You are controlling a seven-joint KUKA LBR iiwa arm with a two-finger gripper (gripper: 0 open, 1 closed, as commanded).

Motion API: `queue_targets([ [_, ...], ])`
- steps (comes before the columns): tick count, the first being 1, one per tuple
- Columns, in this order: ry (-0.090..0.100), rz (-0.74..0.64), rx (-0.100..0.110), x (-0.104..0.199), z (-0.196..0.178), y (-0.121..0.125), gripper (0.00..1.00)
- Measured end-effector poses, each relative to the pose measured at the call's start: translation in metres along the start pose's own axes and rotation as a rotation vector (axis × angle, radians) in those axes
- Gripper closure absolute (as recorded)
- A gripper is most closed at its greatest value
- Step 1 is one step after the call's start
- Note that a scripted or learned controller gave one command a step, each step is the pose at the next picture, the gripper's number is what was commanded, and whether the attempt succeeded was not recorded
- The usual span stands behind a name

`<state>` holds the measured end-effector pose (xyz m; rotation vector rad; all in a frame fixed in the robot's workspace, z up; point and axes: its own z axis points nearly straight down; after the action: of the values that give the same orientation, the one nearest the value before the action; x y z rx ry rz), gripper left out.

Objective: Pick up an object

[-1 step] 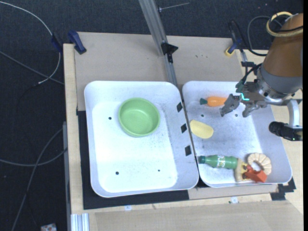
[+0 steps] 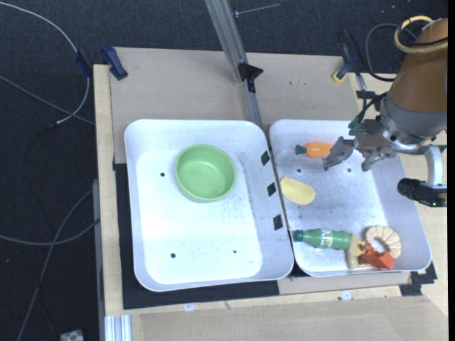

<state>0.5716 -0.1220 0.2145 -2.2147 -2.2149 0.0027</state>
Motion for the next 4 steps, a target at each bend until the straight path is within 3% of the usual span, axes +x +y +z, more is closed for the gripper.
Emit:
queue_targets([
  [3,0.001,0.002,0.007,0.007,0.121,0.003,0.00],
  [4,0.003,0.001,0.002,0.007,0.107,0.004,1.00],
])
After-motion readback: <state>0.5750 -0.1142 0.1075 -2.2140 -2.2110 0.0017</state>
